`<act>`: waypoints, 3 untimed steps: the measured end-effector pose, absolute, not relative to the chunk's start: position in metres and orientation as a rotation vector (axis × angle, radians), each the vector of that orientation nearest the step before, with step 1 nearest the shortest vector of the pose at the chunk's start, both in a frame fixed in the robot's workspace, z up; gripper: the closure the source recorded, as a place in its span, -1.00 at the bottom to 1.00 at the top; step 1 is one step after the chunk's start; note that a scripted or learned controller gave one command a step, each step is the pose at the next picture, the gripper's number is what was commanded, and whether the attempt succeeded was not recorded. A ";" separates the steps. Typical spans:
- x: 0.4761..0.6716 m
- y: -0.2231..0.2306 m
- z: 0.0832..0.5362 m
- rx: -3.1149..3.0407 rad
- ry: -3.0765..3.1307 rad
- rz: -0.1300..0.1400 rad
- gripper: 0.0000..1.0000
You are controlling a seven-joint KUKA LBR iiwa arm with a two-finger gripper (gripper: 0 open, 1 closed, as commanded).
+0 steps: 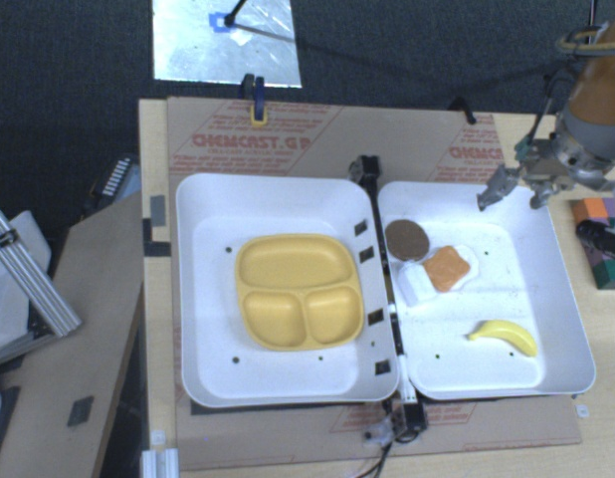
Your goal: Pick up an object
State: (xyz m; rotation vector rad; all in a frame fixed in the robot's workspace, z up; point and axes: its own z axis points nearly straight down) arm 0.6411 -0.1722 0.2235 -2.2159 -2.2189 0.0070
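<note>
- The claw (513,191) hangs over the far right corner of the right bin (556,267), its two fingers spread apart and pointing down, with nothing between them; it is released
- One fingertip (484,202) sits over the bin's far edge, the other is nearer the right rim
- Above the claw the grey wrist rises to the arm (598,98), which comes in from the right side with its orange band showing
- Inside the right bin, nearest the claw, a round brown disc (407,238) lies close to the bin's left wall, toward the far side
- Just beside the disc, toward the middle of the bin, an orange block (447,267) rests on a white piece (419,285)
- A yellow banana (505,336) lies near the bin's near edge, right of centre, well apart from the claw
- The left bin (203,267) carries a yellow tray (293,290) with three compartments, set about the middle of its floor
- Both bins rest on a cardboard sheet (317,132) on the bench, and a blue and yellow clamp (257,101) grips the far edge of that sheet
</note>
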 end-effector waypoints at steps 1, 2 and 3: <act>0.643 -0.172 0.229 -2.219 -2.226 -0.001 -1.00; 0.634 -0.169 0.180 -2.219 -2.222 0.002 -1.00; 0.628 -0.176 0.124 -2.219 -2.221 0.003 -1.00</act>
